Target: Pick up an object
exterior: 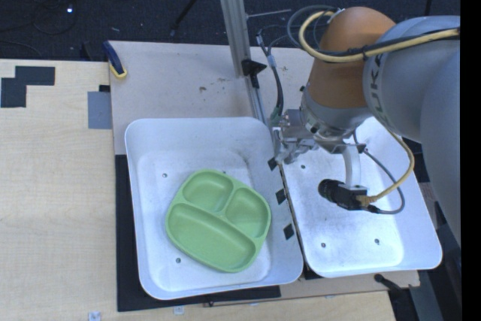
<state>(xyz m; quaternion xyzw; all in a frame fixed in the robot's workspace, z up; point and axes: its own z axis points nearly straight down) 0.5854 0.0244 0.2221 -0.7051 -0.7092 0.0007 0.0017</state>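
Observation:
A light green divided plate [218, 220] lies flat in the left white bin [150, 154], toward its right half. My gripper [289, 149] hangs below the orange wrist band [349, 56], over the seam between the two bins at the upper left corner of the right bin [376, 252]. It is above and to the right of the plate, apart from it. Nothing is visibly held. The arm's bulk hides the back of the right bin.
A black fitting [342, 194] on a yellow cable hangs over the right bin's floor. An aluminium post [234, 19] stands behind the bins. A blue and yellow handle [115, 60] lies at the bench's back left corner.

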